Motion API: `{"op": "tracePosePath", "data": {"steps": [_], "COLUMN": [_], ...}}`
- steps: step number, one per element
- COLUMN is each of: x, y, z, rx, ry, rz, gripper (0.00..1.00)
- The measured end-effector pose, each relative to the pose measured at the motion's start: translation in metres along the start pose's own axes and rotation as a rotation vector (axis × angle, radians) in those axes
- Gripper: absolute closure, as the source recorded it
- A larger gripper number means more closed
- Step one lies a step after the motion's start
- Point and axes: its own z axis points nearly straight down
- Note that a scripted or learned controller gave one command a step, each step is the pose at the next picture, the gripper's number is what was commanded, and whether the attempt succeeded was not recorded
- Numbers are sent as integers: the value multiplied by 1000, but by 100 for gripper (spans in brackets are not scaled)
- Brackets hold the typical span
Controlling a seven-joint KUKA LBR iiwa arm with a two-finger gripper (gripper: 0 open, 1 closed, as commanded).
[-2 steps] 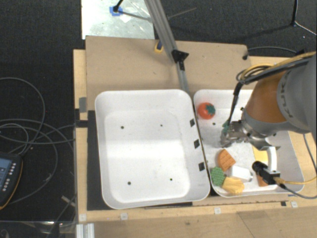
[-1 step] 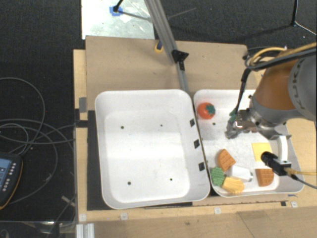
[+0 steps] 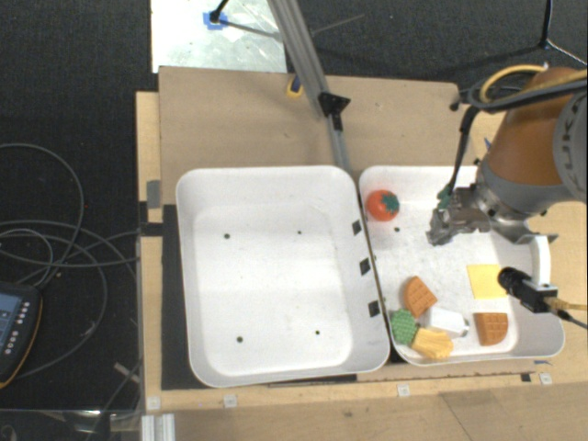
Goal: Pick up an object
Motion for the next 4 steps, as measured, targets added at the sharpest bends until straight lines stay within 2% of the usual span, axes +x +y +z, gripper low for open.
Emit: {"op": "tracePosePath", "data": {"steps": [1, 2, 4], "x": [-6, 46, 142], "y": [0, -3, -8], "z": [-63, -66, -33], "rx": [-3, 4, 7], "ry": [-1, 3, 3], "rz": [0, -5, -4], "gripper": [100, 100, 100]}}
